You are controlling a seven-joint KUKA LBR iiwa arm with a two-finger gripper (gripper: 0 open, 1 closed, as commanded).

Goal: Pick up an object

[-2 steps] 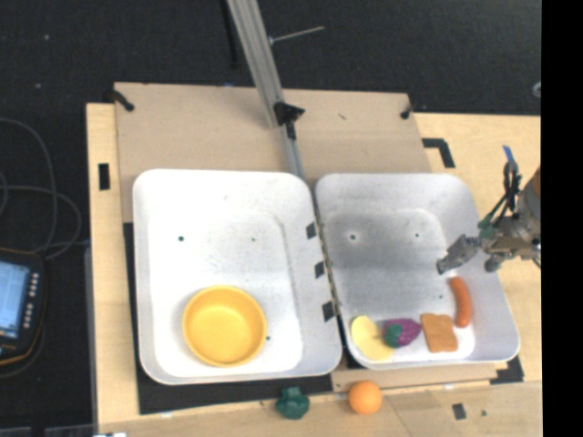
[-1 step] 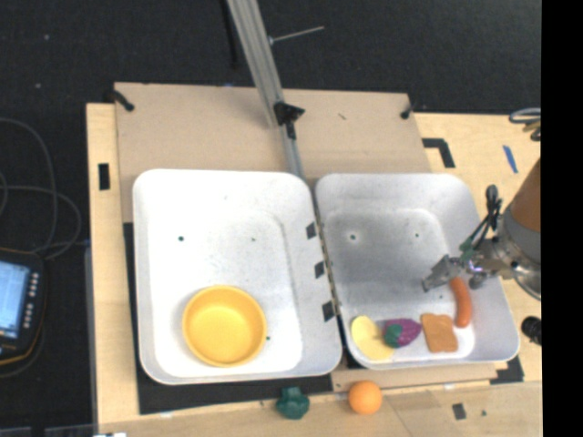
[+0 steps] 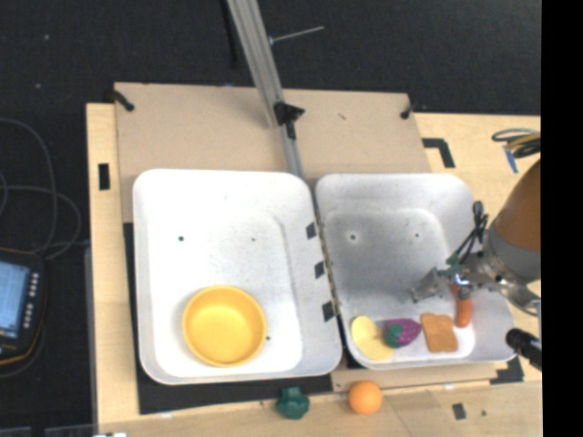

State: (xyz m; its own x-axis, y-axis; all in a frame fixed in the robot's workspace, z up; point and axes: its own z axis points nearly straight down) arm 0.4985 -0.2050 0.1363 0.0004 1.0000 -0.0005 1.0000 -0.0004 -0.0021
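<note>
Nothing lifted yet — gripper [image 3: 458, 285] is lowered into the right white bin [image 3: 383, 198] above the small orange-red cylinder [image 3: 465, 312]; its state cannot be told.

We find the left bin [image 3: 219, 208] open across its upper part; a yellow bowl [image 3: 224, 325] occupies its lower left. The right bin [image 3: 383, 198] is open in its upper and middle floor. Along its lower edge a pale yellow piece [image 3: 364, 334], a purple and green toy [image 3: 399, 332], an orange block [image 3: 440, 332] and a small carrot [image 3: 464, 312] crowd together. The arm [image 3: 519, 230] blocks the right rim.
</note>
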